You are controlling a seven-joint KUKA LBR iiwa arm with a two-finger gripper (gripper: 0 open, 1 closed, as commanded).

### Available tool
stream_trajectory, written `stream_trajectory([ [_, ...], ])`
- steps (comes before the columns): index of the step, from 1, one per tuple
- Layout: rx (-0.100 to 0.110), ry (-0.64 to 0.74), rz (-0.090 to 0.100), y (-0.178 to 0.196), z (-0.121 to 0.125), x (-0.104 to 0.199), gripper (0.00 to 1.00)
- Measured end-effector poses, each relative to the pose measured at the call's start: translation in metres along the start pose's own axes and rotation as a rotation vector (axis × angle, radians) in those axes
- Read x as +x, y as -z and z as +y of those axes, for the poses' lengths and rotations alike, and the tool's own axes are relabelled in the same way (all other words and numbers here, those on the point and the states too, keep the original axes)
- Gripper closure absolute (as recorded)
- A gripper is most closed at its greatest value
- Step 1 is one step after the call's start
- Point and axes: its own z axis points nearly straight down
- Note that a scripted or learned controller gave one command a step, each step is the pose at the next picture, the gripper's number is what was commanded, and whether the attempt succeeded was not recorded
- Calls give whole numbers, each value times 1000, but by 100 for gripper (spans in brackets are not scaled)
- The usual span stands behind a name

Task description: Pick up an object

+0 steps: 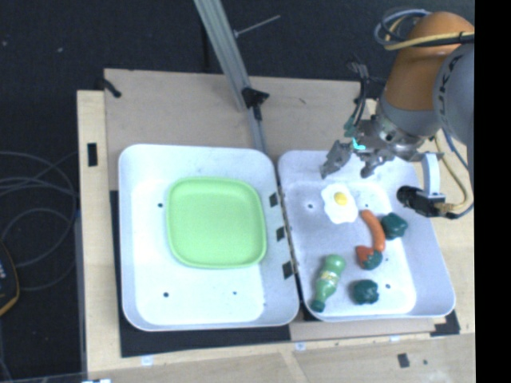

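My gripper (353, 164) hovers over the back of the right bin (303, 174), its two fingers spread open with nothing between them. Just below it lies a toy fried egg (339, 204). Further toward the front sit an orange sausage (373, 230), a dark green piece (394, 227), a small red-orange piece (368, 255), a green bottle (326, 281) lying on its side and another dark green lump (365, 291).
The left bin (144, 174) holds a light green square plate (215, 222). A grey metal pole (227, 46) slants down from the top to the bins' back edge. The arm's orange band (423, 62) is at the upper right, with black cables beside it.
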Motion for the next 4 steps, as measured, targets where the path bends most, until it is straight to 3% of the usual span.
stream_trajectory([
  [1,0,0,0,0,0,0,0],
  [3,4,0,-1,-119,-5,11,0],
  [4,-2,0,-1,-120,-4,11,0],
])
